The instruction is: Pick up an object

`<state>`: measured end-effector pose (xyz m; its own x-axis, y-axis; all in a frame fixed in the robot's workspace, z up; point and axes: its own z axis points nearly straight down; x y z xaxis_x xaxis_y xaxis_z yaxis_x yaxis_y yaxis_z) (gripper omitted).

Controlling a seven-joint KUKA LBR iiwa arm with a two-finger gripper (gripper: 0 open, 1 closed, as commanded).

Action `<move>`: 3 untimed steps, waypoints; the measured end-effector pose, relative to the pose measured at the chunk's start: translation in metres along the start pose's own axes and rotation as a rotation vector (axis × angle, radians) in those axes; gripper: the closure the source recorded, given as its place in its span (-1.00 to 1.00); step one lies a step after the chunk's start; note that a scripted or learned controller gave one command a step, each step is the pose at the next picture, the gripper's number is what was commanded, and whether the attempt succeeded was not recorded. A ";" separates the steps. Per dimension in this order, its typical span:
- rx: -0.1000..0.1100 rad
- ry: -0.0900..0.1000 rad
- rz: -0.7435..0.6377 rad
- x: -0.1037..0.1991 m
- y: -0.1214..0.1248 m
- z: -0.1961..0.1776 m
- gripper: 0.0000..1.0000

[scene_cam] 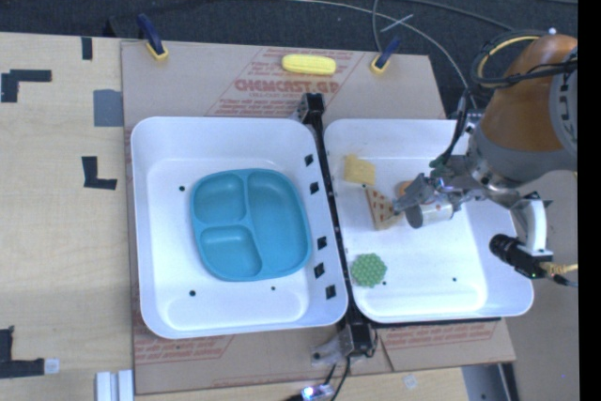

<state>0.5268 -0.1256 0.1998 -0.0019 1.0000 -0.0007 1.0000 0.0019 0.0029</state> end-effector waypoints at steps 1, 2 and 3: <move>-0.002 -0.001 0.000 0.000 0.001 -0.053 1.00; 0.003 0.001 -0.004 0.057 0.007 -0.057 1.00; 0.006 0.001 -0.002 0.100 0.016 -0.045 1.00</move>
